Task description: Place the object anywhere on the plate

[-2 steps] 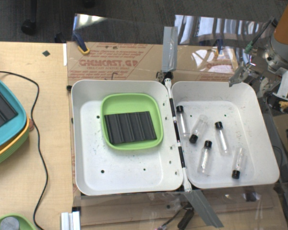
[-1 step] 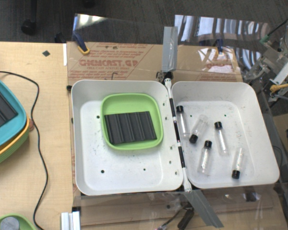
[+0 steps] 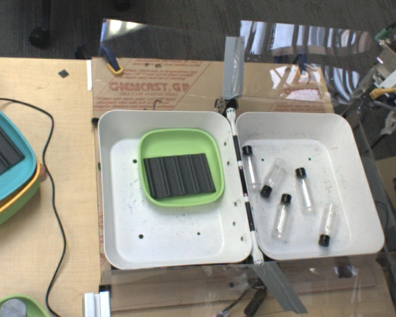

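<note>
A green square plate (image 3: 179, 141) lies in the left white bin (image 3: 119, 230), toward its back. A dark grey ribbed pad (image 3: 179, 176) covers most of the plate's inside. In the right white bin (image 3: 356, 177) lie several clear tubes with black caps: one along the left wall (image 3: 250, 167), one (image 3: 272, 177) beside it, one (image 3: 304, 189) in the middle, one (image 3: 282, 215) lower down and one (image 3: 326, 224) at the lower right.
Stacked blue and yellow containers (image 3: 6, 167) sit on the wooden bench at far left, with a black cable (image 3: 53, 197) running past them. Printed cardboard (image 3: 158, 84) and clear plastic sheets (image 3: 303, 45) stand behind the bins. Equipment (image 3: 389, 65) is at the right edge.
</note>
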`<state>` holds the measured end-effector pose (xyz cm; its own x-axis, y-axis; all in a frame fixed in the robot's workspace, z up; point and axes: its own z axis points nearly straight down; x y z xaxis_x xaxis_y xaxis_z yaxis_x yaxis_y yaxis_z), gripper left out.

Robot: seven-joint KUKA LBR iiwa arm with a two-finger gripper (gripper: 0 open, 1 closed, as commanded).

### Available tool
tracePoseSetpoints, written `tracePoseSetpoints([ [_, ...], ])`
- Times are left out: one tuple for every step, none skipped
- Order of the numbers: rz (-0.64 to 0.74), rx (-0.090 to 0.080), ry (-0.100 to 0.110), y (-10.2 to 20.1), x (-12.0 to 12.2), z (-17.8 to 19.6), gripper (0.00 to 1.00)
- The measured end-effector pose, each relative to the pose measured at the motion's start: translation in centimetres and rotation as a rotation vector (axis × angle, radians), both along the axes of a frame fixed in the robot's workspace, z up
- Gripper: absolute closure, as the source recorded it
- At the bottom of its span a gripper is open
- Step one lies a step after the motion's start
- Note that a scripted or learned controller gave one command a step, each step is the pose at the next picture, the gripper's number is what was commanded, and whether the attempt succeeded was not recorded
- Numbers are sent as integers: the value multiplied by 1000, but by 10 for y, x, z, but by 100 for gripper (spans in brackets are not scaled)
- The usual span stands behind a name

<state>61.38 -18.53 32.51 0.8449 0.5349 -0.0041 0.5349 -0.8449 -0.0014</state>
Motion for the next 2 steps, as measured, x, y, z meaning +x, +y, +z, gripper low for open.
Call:
tracePoseSetpoints([
  [-266,-1,1,-36,19,47,0],
  [-355,-1,1,-36,36,99,0],
])
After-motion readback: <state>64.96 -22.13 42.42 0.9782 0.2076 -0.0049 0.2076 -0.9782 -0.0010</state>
